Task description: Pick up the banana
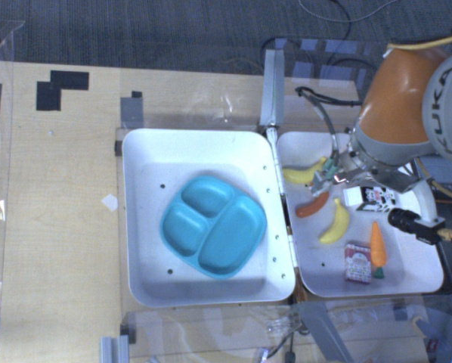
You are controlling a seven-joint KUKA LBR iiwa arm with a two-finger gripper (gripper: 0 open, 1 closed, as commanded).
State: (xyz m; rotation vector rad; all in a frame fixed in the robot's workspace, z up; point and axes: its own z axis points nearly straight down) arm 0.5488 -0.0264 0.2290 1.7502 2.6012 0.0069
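We see two white bins side by side on the bench. The left bin holds a blue divided plate, three compartments, sitting roughly mid-bin w/ nothing on it.

The right bin has the food items. There are two bananas: one banana lies near the bin's centre, curved, running diagonally from upper right to lower left. A second banana sits at the upper left of that bin, close to the wall btwn the bins. Btwn the two, a red sausage lies at a slant, just beside the central banana's upper end. Lower right: a carrot, orange w/ green top pointing down, and just left of it a small red-and-white box.

The arm comes in from the right, orange band big in view. The gripper hangs over the upper left part of the right bin, right next to the second banana's right end. We can't tell if the jaws are apart or together; too much clutter there, and we can't confirm anything is held.
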